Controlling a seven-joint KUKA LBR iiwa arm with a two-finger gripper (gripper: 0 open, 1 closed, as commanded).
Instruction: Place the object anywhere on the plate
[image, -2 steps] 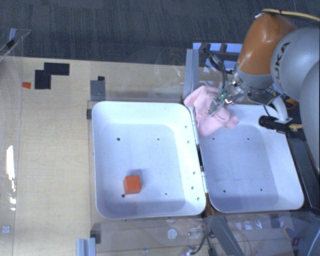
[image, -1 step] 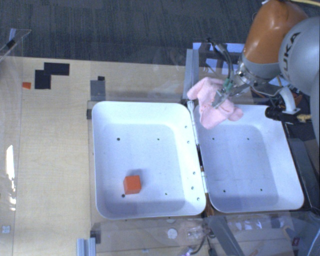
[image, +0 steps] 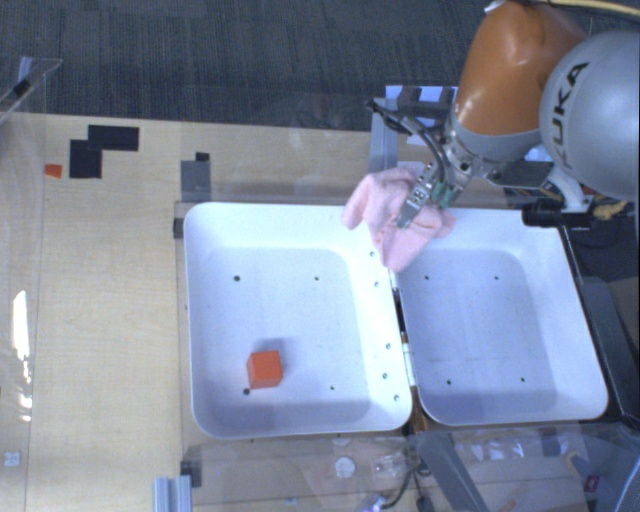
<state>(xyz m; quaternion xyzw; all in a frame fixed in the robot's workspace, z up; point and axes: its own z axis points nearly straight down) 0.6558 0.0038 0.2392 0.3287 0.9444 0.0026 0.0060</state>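
Observation:
A crumpled pink cloth hangs above the far end of the divider between the two bins. My gripper comes down on it from the upper right, its fingers pinched into the cloth's right half. The cloth droops below the fingers and spreads left over the far right corner of the left bin. A small orange cube lies on the floor of the left bin, near its front left.
The right bin lies under the arm, whose orange band and grey wrist fill the upper right. Black markers and a small orange tag sit on the wooden bench at far left.

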